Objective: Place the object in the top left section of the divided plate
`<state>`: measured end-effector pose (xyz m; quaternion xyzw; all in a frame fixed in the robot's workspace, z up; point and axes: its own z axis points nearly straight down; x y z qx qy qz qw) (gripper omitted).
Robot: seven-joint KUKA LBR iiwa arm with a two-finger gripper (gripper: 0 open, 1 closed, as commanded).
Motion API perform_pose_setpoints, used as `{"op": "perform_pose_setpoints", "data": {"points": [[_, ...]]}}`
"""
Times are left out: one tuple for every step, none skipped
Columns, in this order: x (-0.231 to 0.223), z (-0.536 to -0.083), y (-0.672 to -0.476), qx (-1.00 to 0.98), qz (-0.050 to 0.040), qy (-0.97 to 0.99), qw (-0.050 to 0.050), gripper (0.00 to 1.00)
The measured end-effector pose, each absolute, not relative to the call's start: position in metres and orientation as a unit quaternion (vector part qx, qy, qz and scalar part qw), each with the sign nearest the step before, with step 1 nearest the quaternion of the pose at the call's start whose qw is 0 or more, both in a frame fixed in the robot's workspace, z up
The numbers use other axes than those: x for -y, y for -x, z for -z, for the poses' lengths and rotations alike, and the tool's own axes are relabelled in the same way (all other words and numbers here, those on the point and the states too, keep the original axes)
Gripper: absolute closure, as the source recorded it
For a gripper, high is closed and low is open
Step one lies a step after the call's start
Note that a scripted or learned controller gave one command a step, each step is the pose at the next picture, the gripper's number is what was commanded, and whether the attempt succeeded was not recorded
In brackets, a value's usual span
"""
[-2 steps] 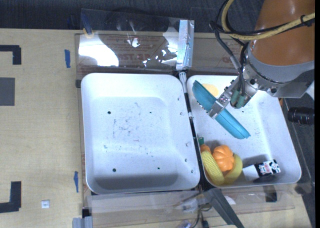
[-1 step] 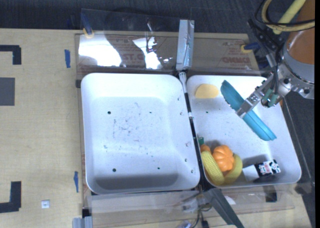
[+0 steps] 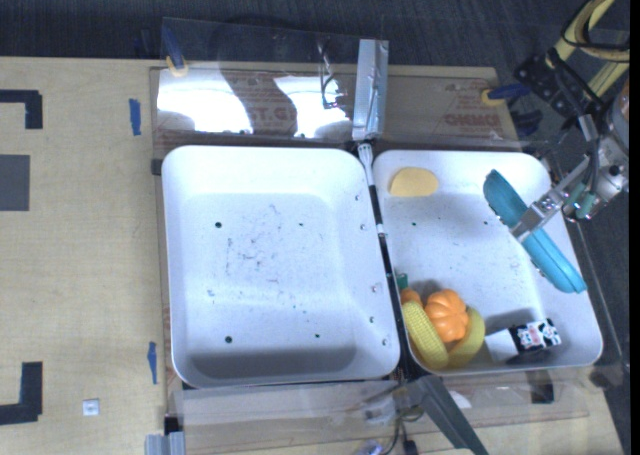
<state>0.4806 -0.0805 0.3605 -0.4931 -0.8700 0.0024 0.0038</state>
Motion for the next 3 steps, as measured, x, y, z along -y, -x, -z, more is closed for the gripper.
{"op": "perform_pose_setpoints", "data": {"points": [[0.170,-0.277,-0.479,0.908,-0.0009,0.420,0.006,1.00],[0.133,-0.326,-0.556,0.905,-0.0005,0.425,0.002,1.00],[0.212,-0.332,-0.478,0.887,-0.0018,0.462,0.003,1.00]]}}
